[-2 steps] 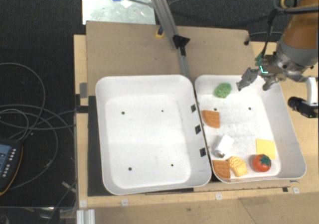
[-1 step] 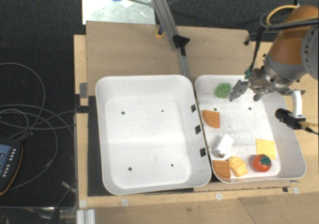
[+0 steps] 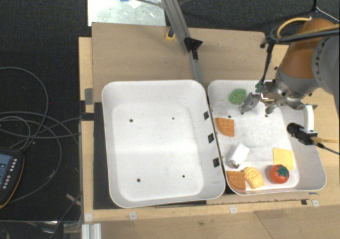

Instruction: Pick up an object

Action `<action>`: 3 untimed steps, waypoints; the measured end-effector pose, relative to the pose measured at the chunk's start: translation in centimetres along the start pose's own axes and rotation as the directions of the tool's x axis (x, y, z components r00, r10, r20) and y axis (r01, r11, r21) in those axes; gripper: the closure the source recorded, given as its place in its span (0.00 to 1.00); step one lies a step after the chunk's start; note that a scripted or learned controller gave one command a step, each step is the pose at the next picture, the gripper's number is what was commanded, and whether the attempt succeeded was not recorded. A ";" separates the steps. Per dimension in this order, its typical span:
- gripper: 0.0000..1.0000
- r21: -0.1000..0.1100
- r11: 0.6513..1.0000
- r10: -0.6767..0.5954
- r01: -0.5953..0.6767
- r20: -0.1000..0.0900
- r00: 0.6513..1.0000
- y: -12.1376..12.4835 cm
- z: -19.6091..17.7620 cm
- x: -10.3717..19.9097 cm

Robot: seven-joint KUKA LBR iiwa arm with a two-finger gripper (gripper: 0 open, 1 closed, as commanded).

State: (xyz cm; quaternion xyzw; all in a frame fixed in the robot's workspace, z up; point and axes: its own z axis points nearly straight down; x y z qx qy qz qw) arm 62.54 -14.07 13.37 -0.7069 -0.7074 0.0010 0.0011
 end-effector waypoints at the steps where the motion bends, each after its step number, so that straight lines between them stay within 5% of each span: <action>1: 0.00 0.000 1.000 -0.001 0.001 0.000 1.000 0.0 4.5 0.1; 2: 1.00 -0.007 1.000 -0.001 0.001 0.000 1.000 0.2 3.1 0.0; 3: 1.00 -0.008 1.000 -0.003 0.003 0.001 1.000 0.3 -1.3 0.2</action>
